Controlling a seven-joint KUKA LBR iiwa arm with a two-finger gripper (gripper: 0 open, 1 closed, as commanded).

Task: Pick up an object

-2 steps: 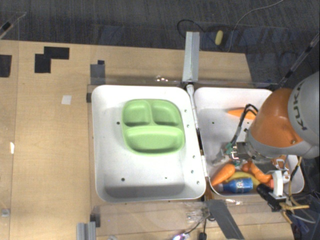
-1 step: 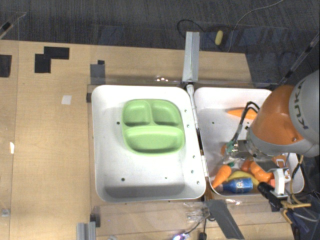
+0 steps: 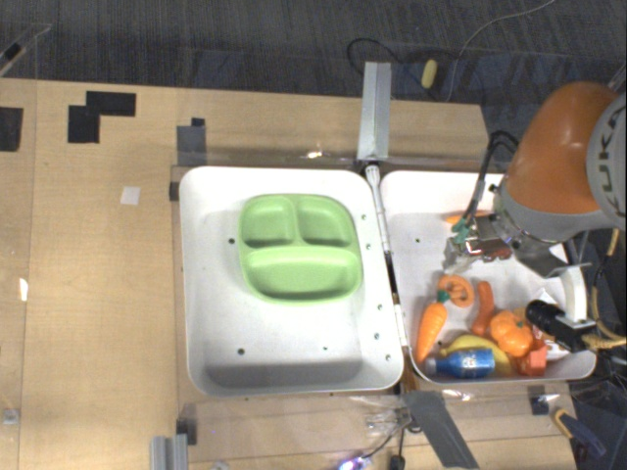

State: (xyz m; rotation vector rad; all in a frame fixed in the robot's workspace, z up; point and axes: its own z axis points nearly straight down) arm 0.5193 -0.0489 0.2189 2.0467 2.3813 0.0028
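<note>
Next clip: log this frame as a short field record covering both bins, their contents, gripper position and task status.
left bin: holds a green divided plate, lying flat
right bin: toy food piled at its near end
items seen: carrot, banana, blue can, small orange pumpkin
gripper: over the right bin, just beyond the pile
grasp: nothing visibly between the fingers; open or shut cannot be judged
arm: enters from the right, orange band above the wrist
task status: no object lifted yet

Green plate (image 3: 298,247) in left bin (image 3: 206,292) (claw (image 3: 460,252) above right bin's (image 3: 416,209) toys)
</note>
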